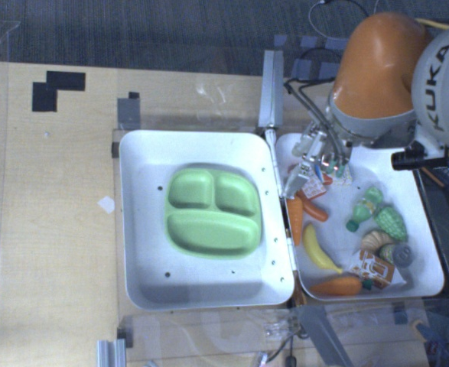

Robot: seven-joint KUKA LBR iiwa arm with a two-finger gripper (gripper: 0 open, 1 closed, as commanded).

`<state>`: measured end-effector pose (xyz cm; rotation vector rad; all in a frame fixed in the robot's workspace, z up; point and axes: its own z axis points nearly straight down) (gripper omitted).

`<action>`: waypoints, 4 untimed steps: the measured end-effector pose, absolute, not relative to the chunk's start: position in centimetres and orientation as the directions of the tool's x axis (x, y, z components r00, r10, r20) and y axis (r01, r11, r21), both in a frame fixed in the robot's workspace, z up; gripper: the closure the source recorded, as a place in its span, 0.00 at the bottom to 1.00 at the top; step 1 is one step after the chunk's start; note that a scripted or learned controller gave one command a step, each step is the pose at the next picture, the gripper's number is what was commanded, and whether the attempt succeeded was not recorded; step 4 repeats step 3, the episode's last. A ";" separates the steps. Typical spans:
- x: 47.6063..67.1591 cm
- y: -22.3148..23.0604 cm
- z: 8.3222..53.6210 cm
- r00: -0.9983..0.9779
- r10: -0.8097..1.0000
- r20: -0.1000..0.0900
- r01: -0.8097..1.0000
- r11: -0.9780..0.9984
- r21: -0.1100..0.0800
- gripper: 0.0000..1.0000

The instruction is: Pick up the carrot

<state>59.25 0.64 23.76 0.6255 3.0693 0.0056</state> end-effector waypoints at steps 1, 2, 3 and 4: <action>58.4 -0.2 29.3 -0.787 0.617 -0.008 0.617 0.787 0.007 0.00; 54.4 2.0 20.2 -0.996 -0.087 -0.007 -0.087 0.996 0.001 0.00; 57.7 -5.9 29.8 -0.866 -0.499 -0.012 -0.499 0.866 -0.005 0.00; 57.7 -5.9 29.8 -0.866 -0.499 -0.012 -0.499 0.866 -0.005 0.00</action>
